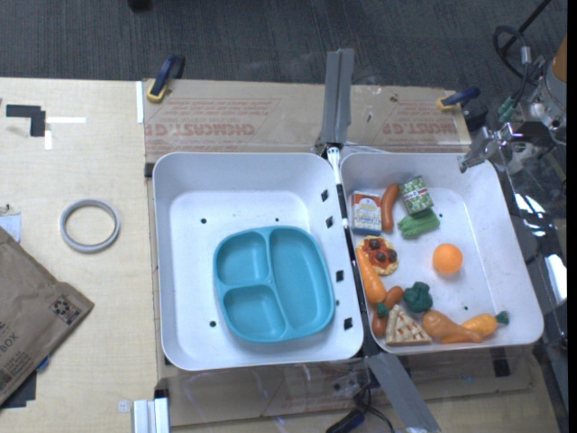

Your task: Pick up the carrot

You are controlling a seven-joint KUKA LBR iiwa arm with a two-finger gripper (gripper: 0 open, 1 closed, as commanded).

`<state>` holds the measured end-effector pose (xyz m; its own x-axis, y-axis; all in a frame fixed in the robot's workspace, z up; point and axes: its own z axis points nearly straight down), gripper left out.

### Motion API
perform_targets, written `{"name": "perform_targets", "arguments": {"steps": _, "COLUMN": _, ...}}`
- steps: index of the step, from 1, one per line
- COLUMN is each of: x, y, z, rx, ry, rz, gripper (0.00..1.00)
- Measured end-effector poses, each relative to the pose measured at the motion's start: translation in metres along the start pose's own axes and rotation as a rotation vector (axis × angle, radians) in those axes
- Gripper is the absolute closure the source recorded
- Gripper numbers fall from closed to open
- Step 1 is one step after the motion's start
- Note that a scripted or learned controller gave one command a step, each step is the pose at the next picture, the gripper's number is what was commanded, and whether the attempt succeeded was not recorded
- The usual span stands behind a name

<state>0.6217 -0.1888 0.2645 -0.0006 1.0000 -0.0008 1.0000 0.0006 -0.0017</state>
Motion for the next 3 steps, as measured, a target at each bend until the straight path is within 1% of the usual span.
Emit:
{"name": "perform_targets", "arguments": {"steps": 1, "x": -0.012, "y": -0.037, "z": 0.163, "rx": -0.002, "ry": 0.001, "rz": 0.170, "gripper": 0.00}}
{"name": "perform_targets", "arguments": {"steps": 2, "x": 0.003, "y": -0.080, "z": 0.174, "rx": 0.001, "ry": 0.001, "rz": 0.166, "gripper": 0.00}}
{"name": "perform_targets", "arguments": {"steps": 3, "x": 0.002, "y": -0.080, "z": 0.165, "rx": 0.001, "ry": 0.001, "rz": 0.170, "gripper": 1.00}}
